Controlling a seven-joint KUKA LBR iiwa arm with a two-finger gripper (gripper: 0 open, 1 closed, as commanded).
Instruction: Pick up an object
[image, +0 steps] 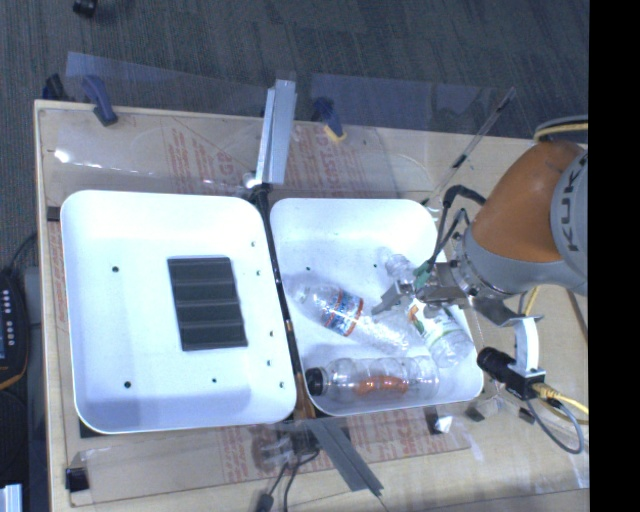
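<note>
The gripper (405, 297) sits low inside the right bin (300, 225), toward its 3 o'clock side, at the end of the grey arm (520, 225) with its orange band, which reaches in from 3 o'clock. Whether its fingers are spread or closed cannot be told; the metal parts blur into the clear plastic beneath them, and nothing can be seen clamped between them.

Just at 4 o'clock of the gripper lies a clear bottle with a green-and-white label (435, 330), tilted, its body running toward 5 o'clock; it appears to be touching or just beside the tool. At 9 o'clock of the gripper, near the bin's middle, lies a crumpled clear bottle with a red-and-blue label (335, 310). At 6 o'clock, along the bin's lower wall, a long clear bottle with a black cap (370, 378) lies on its side, cap pointing to 9 o'clock. At 12 o'clock of the gripper, a small clear plastic piece (395, 265) rests close by.

Further out at 9 o'clock, the left bin (110, 225) touches the right one and holds a dark ribbed rectangular block (207, 302) near its centre. Both bins stand on a wooden bench (150, 150).
</note>
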